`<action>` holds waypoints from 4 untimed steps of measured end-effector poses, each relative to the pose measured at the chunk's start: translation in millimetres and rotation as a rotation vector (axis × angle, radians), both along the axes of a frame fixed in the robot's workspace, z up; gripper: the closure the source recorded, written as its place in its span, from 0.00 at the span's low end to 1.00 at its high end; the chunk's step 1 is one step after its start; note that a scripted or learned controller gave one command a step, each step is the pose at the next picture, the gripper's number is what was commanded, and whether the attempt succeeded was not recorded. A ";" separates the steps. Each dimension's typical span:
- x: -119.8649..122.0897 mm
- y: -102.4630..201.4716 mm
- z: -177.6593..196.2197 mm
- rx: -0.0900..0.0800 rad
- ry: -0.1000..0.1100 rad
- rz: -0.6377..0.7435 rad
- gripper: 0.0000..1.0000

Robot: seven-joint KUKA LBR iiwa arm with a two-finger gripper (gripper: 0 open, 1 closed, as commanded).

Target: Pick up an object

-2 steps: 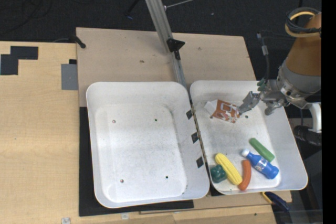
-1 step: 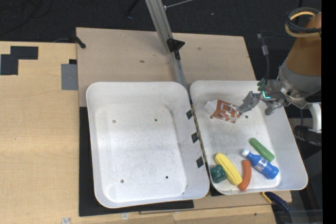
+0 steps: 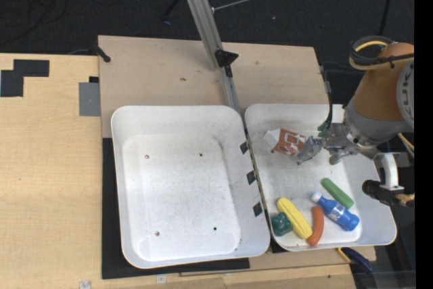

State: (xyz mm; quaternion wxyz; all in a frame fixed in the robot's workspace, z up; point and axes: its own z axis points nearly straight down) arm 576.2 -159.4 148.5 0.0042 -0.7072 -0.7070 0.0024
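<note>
Your end effector (image 3: 323, 149) hovers in the right bin (image 3: 298, 120), grip state unclear; ease toward nine o'clock, centring over the orange-white packet (image 3: 287, 141).

Even overhead light brightens both white bins (image 3: 135, 120) with soft shadows, while the slightly grainy surroundings stay dark.

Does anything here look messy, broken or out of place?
Nothing is spilled or broken. The small toys, such as the yellow corn cob and blue bottle, crowd the right white bin's near corner.
</note>
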 end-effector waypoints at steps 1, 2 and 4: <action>-1.7 1.4 -54.3 0.000 -0.001 -0.001 0.00; -0.9 -0.5 -41.0 -0.001 -0.005 -0.007 1.00; -2.6 -5.2 60.5 -0.003 -0.012 0.002 1.00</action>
